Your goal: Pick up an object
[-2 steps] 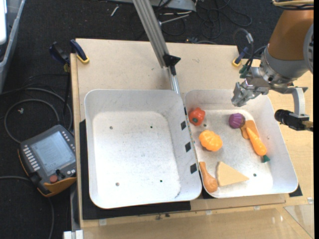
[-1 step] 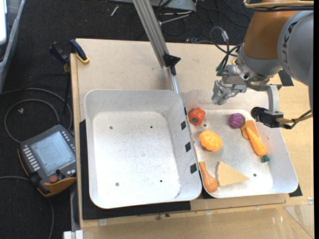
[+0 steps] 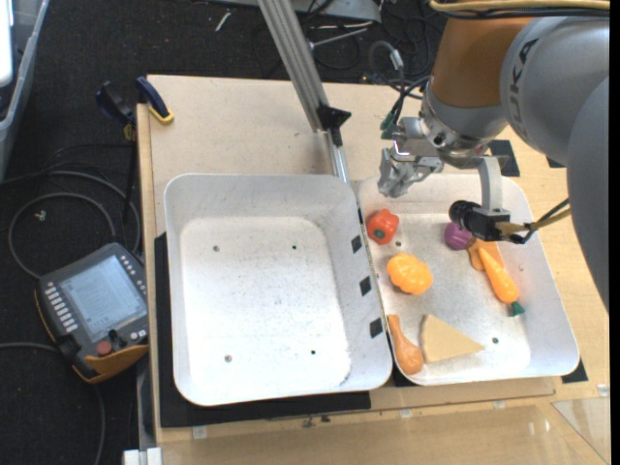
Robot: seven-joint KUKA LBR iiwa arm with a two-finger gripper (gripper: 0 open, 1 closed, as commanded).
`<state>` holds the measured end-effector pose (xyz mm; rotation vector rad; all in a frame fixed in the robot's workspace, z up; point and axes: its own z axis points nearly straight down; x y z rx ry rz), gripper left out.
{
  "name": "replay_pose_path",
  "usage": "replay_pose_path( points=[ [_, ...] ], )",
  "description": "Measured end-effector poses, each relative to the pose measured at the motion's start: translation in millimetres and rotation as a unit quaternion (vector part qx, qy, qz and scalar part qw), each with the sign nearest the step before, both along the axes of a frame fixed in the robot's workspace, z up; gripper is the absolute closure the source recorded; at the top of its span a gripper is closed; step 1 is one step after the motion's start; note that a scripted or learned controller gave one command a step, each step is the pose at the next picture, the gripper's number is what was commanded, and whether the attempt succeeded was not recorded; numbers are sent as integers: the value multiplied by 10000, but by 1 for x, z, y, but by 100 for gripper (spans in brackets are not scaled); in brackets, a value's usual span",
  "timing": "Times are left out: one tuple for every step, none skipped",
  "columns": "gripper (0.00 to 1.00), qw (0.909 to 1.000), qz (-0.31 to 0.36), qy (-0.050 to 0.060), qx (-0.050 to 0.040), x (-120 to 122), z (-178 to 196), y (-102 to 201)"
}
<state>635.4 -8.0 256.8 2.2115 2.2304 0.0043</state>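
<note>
My gripper (image 3: 396, 184) hangs over the back left corner of the right bin (image 3: 542, 352), just above and behind a small red-orange pepper (image 3: 383, 226). Nothing shows between its fingers. Further forward in that bin lie a yellow-orange pepper (image 3: 410, 273), a tan wedge (image 3: 448, 340) and an orange drumstick-shaped piece (image 3: 404, 345). On the right side lie a purple piece (image 3: 457, 235) and an orange carrot (image 3: 497, 274) with a green tip.
The left bin (image 3: 194, 201) sits beside the right one, their rims meeting in the middle. A slanted metal pole (image 3: 295, 51) rises behind the bins. A teach pendant (image 3: 95, 303) lies on the floor at the left.
</note>
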Motion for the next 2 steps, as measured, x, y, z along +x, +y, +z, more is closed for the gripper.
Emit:
replay_pose_path(
  points=[
    [100,10000,-4,6,-2,3,-4,46],
    [100,10000,-3,11,-2,15,-21,93]
  ],
)
